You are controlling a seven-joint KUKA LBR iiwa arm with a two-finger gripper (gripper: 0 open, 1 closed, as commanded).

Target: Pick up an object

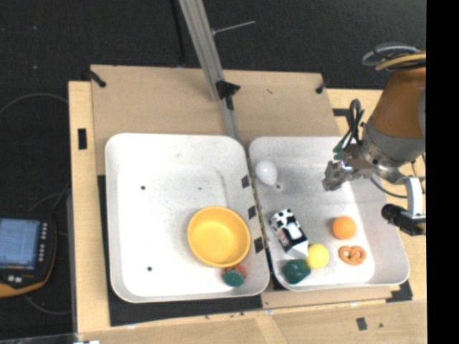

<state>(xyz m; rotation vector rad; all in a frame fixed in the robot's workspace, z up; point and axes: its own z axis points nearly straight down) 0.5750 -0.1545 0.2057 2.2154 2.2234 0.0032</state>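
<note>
Contents, listed left to right across the desk (301, 92).

1. Handheld pendant (24, 253), lit screen, lying off the desk at far left.
2. Left bin (143, 163), white and shallow. Holds a yellow bowl (219, 236) near its front right corner, mouth up, and a small green-and-red piece (234, 275) just in front of the bowl, against the front wall.
3. Metal post (204, 45), slanting up from the rear of the seam between the bins.
4. Right bin (301, 156), white and shallow. Candidates for picking, all loose:
 - white egg-shaped item (267, 171), alone near the rear left;
 - black-and-white toy (287, 229), close to the left wall;
 - dark green piece (294, 270), at the front wall;
 - yellow ball (318, 256), just beside the green piece and the toy;
 - orange ball (344, 227);
 - orange pretzel-shaped ring (351, 254), just in front of the orange ball.
5. Gripper (334, 178), over the rear right of the right bin, above bare floor. Nothing is seen between the jaws; whether they stand wide or narrow cannot be told.

Risk notes: the gripper hangs well apart from every object, so a straight descent would likely close on nothing. The front cluster sits tight, and jaws lowered there could nudge neighbours or trap two. The balls may roll away at first contact.
</note>
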